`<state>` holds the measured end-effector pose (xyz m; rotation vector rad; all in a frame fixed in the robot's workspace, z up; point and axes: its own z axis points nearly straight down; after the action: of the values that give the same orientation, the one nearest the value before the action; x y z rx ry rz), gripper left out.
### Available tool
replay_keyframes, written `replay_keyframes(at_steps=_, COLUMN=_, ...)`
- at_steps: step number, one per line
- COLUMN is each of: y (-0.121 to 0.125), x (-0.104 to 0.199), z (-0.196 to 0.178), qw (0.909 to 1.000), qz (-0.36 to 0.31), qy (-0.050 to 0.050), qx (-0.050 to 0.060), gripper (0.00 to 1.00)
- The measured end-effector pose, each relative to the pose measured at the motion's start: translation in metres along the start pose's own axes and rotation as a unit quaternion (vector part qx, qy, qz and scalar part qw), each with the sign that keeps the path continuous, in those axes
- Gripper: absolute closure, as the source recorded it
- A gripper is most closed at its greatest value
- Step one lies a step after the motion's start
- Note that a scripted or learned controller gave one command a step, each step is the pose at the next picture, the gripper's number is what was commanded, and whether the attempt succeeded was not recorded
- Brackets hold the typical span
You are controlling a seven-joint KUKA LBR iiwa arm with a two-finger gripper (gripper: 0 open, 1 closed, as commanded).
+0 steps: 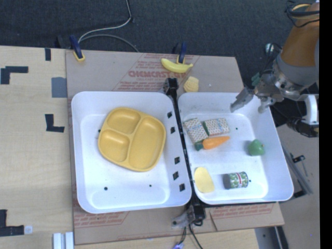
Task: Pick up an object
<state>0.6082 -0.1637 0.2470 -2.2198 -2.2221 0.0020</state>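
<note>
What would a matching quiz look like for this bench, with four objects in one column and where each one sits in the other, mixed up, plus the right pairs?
Objects:
1. yellow divided plastic plate
2. yellow toy banana
3. small green round object
4. small can with a green and red label

Places:
A. on the cardboard beyond the bins
B. right bin, near its front edge
C. left bin
D. right bin, by its right wall

Pairs: 1-C, 2-A, 3-D, 4-B
</note>
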Motion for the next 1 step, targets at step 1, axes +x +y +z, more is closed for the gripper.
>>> replay_keyframes(at_steps=1, y=-0.01, x=0.0359, z=0.1384, qw=1.0, qz=0.0, qy=0.001, qx=0.001, gripper=0.0)
